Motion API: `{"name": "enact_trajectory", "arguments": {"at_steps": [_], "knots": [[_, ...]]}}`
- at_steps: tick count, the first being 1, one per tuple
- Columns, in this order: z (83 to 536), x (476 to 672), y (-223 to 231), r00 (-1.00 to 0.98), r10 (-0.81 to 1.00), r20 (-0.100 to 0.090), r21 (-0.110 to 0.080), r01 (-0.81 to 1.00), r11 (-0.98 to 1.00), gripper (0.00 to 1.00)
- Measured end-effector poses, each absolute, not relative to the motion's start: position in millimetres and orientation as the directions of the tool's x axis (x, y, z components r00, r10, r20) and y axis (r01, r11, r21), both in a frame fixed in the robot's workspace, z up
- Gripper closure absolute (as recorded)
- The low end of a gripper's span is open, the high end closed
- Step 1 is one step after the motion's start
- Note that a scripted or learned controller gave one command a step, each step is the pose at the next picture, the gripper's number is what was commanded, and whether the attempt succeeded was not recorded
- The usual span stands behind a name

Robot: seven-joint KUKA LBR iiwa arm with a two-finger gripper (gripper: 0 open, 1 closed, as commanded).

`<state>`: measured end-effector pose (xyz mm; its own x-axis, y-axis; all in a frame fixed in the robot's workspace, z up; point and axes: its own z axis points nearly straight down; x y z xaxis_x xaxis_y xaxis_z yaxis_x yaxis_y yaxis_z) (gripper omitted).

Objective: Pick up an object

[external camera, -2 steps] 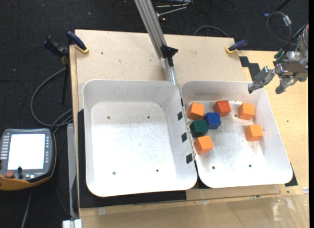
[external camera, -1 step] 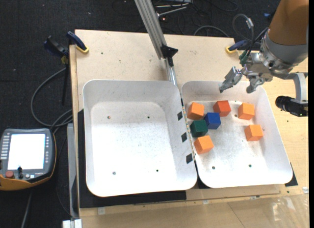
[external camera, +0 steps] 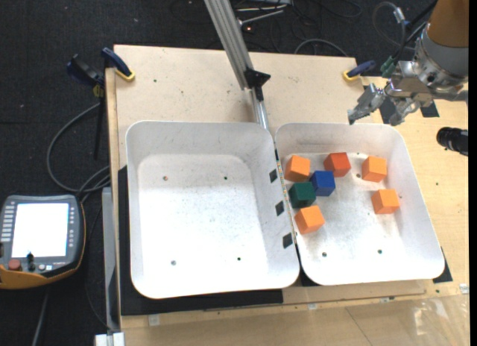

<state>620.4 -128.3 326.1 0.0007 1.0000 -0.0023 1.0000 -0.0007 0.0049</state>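
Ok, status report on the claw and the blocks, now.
Claw above the right bin's far rim, nothing between its fingers. Seven blocks in that bin, untouched; blue block touches green block. Nothing in the way.

Two bins sit side by side on my desk [external camera: 186, 76]. The left bin [external camera: 149, 151] and the right bin [external camera: 417, 240] touch along their inner edges. Seven blocks lie in the right bin's rear half: five [external camera: 299, 166] [external camera: 337, 163] [external camera: 323, 182] [external camera: 302, 194] [external camera: 309, 218] clustered by its left wall, two [external camera: 374, 168] [external camera: 385, 200] apart toward the right. My hand [external camera: 376, 106] hangs above the desk behind the right bin's rear rim. A pendant [external camera: 41, 241] lies left of the desk, and a rail [external camera: 227, 27] slants in from behind.
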Motion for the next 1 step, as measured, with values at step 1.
{"name": "enact_trajectory", "arguments": {"at_steps": [1], "knots": [[470.5,634.0,-105.8,-0.005,1.0,-0.002,0.011,1.0,0.005,0.0]]}}
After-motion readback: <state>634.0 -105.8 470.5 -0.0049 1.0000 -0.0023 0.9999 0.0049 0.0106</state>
